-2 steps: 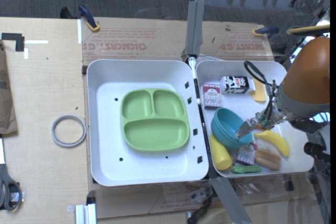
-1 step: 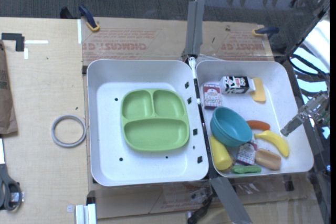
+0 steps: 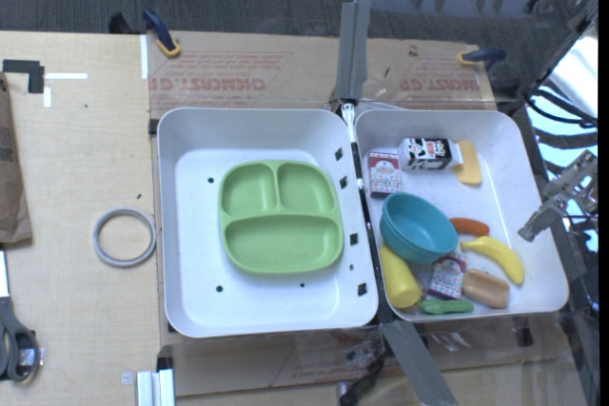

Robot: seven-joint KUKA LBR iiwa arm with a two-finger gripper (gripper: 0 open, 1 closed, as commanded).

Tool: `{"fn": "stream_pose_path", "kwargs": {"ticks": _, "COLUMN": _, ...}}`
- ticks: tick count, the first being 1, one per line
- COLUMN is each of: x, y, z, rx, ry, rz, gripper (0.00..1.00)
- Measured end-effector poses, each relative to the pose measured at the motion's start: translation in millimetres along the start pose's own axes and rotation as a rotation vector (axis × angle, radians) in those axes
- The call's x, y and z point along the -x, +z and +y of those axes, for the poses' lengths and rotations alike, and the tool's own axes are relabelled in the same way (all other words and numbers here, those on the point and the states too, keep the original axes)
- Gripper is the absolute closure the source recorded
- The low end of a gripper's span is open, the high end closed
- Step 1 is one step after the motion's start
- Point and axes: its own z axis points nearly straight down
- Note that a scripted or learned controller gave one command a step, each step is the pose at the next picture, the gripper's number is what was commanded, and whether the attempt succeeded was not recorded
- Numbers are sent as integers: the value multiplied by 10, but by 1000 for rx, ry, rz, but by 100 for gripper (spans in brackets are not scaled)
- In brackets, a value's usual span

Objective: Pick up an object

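Two white bins side by side on the bench (image 3: 76, 166). Left bin (image 3: 181, 204): one green divided plate (image 3: 281, 216), flat, two small compartments toward the top of the view, one large toward the bottom.

Right bin (image 3: 519, 166): cluttered with candidate objects.
- Blue bowl (image 3: 419, 228), near the middle, tilted, opening facing up-right.
- Yellow banana (image 3: 500, 257), right of the bowl, long axis diagonal, upper-left to lower-right.
- Orange carrot-like piece (image 3: 469, 226), just above the banana, long axis roughly horizontal.
- Hot dog bun (image 3: 485, 288), lower right, long axis near horizontal, slight tilt down to the right.
- Yellow bottle (image 3: 398, 279), lower left, long axis running upper-left to lower-right, touching the bowl's lower edge.
- Green piece (image 3: 447, 306), along the bottom wall, long axis horizontal.
- Small wrapped packet (image 3: 445, 279), between bottle and bun.
- Red-and-white carton (image 3: 383, 173), at the left wall, above the bowl.
- Black-and-white milk carton (image 3: 425, 153), lying on its side, long axis horizontal.
- Yellow cheese wedge (image 3: 467, 164), just right of the milk carton.

End effector (image 3: 552, 209) over the right rim of the right bin, apart from all objects, nothing between the fingers. Open or clenched: cannot tell, too blurred.

Off-bin: tape roll (image 3: 125, 236) left of the left bin; blue-and-yellow clamp (image 3: 162, 31) on the cardboard above it.
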Motion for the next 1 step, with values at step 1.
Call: {"fn": "stream_pose_path", "kwargs": {"ticks": 1, "x": 154, "y": 1805, "z": -160, "rx": 1, "ry": 30, "rz": 0, "gripper": 0}}
